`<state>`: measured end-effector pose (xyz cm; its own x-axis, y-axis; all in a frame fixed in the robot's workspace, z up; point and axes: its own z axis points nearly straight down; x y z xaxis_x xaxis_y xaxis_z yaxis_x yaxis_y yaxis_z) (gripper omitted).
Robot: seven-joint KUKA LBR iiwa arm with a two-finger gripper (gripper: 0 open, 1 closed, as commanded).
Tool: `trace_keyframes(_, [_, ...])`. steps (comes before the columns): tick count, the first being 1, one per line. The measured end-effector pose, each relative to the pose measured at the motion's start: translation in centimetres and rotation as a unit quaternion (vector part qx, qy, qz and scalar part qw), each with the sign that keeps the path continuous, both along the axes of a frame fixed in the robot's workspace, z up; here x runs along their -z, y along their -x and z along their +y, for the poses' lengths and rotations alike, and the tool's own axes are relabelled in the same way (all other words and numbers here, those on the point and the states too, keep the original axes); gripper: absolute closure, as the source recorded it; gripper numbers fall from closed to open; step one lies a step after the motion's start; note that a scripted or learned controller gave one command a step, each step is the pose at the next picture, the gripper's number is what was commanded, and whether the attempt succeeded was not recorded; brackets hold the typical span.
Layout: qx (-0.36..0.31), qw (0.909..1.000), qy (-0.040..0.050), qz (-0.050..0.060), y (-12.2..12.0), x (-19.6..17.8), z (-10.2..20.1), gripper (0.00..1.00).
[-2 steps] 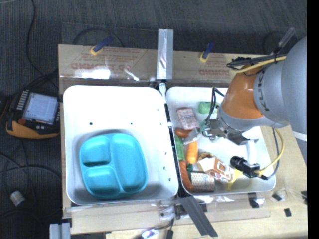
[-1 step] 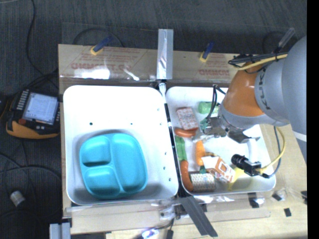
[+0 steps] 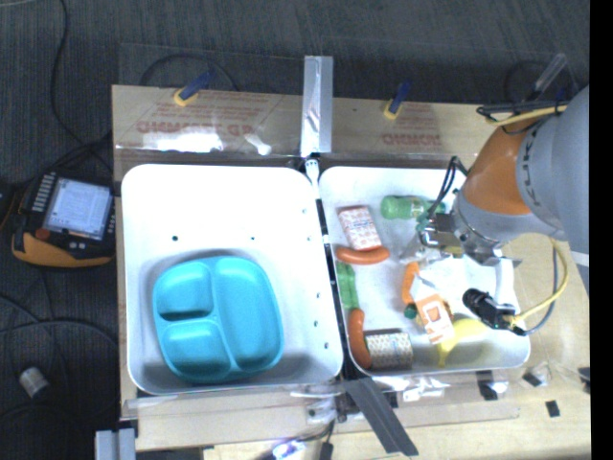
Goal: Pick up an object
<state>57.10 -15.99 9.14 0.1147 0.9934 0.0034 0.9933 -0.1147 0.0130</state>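
Your gripper sits low in the right bin, near its back right corner; you cannot tell whether the jaws are apart or together. Just beside it lies a green bottle, on its side. Further out you have a pink-patterned packet, a red-orange sausage, an orange carrot, an orange-and-white carton, a yellow item and a grey grater. The left bin carries a turquoise divided plate.
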Motion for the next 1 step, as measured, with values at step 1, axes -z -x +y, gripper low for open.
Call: trace_keyframes(1, [0.025,0.9997,0.0016,0.008,4.28,-11.95,3.76,1.0])
